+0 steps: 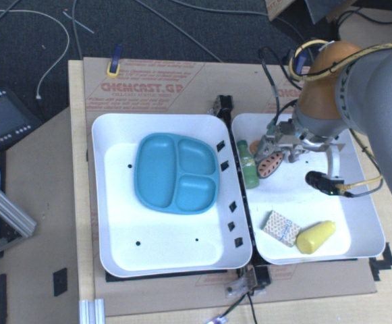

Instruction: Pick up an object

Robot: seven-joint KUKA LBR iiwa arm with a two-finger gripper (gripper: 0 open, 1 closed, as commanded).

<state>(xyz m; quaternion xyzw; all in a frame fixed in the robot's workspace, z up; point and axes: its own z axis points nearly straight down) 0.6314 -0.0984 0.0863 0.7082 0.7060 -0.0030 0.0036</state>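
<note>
Mid-reach at the grasp step: claw (274, 155) lowered, spread open, over the reddish speckled oval object (270, 165) just right of the green bottle (249, 172), closing squarely around it needed next.

Only readable bit: red print on the cardboard sheet (156, 79) behind the bins, looks like "CHEMCAST GP" with smaller lines around it, too blurry to make out.

blue divided plate (177, 174) in left bin (108, 201) | blue clip (115, 61) on bench edge
</note>
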